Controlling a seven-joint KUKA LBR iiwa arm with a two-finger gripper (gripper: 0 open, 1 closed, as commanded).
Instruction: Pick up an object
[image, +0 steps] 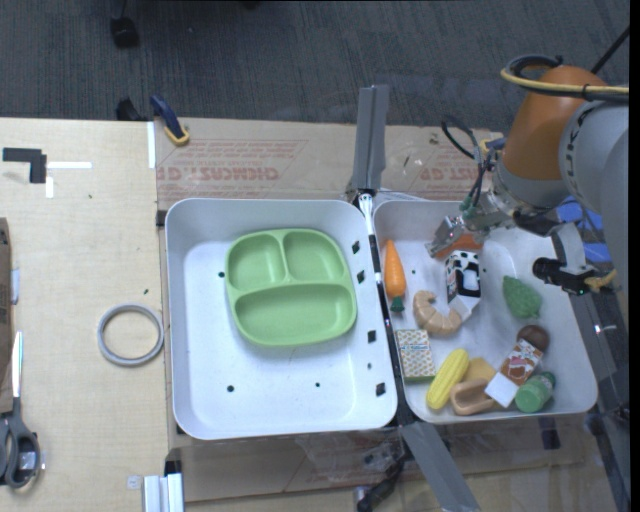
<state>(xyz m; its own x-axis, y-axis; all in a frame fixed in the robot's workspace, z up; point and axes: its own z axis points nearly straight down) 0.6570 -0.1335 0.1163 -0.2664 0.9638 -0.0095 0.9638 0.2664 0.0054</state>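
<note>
The right bin (575, 330) holds several toy foods: an orange carrot (394, 270), a tan croissant (437, 313), a black-and-white patterned item (463, 277), a green leafy piece (521, 297), a yellow corn cob (447, 378), a small patterned box (414, 352) and a brown-topped bottle (523, 360). My gripper (455, 240) hangs low over the bin's back part, just above the black-and-white item, with something reddish-orange right at its tip. The wrist hides how it stands around anything.
The left bin (200, 330) holds a green divided plate (292, 285). A tape ring (131, 333) and scissors (18, 440) lie on the bench to the left. A grey divider post (370, 140) stands between the bins at the back.
</note>
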